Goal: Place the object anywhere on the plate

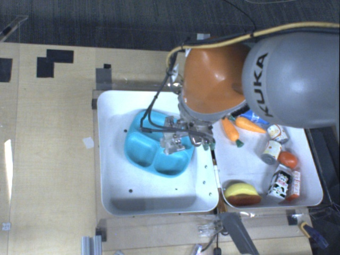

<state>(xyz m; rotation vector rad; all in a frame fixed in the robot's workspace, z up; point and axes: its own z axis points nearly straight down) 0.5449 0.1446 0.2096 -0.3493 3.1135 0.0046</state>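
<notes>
Looming closest to the lens, the grey arm [287,73] with its orange band hides much of both bins. Its pincer [175,139] hangs over the blue divided plate [146,147] in the left bin [114,195]; whether it is spread or pinching anything cannot be told. No object can be made out on the plate. Carrots [249,124], small cans [272,150], a carton [279,184] and a yellow-red fruit [241,193] lie in the right bin. Judgement: release should occur low and centred over a compartment, clear of the rim.

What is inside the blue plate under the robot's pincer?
The blue plate has two hollows, and the parts that show look bare. The pincer hangs over its right side and covers some of it, so anything beneath there stays hidden.
</notes>
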